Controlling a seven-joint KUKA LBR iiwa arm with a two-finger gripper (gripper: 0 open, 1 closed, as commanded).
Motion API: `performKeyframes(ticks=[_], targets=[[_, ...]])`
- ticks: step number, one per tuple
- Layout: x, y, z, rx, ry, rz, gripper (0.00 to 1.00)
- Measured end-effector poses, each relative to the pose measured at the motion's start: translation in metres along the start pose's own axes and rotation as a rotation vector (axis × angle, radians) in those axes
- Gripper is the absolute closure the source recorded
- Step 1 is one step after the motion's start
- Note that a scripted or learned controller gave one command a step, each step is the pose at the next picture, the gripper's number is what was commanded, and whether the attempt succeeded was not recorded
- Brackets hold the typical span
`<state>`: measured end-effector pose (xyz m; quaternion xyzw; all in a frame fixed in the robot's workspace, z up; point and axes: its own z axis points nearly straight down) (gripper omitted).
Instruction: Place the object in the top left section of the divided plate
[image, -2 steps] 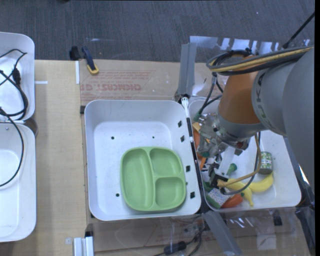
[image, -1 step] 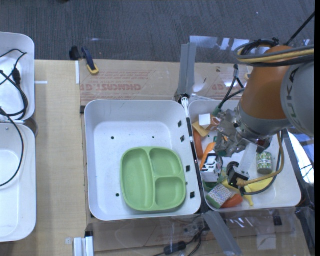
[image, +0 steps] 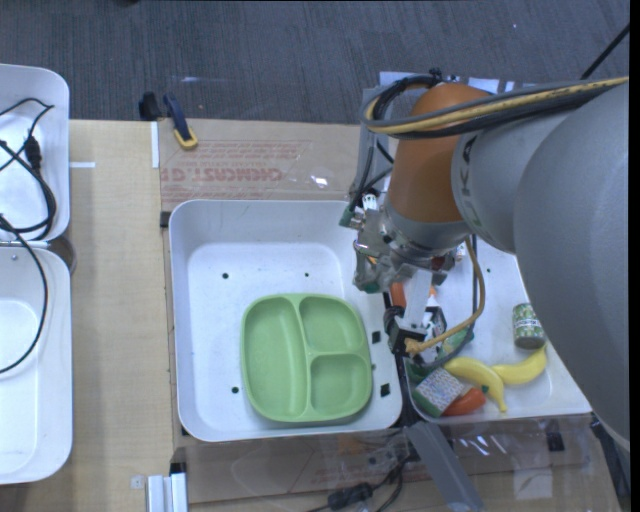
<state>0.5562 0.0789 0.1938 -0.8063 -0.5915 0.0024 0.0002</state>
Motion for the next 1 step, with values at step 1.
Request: performKeyframes(ticks=[1], targets=[[-0.0080,0.0704,0.0050,0.007,-0.001,-0.185,1.00]])
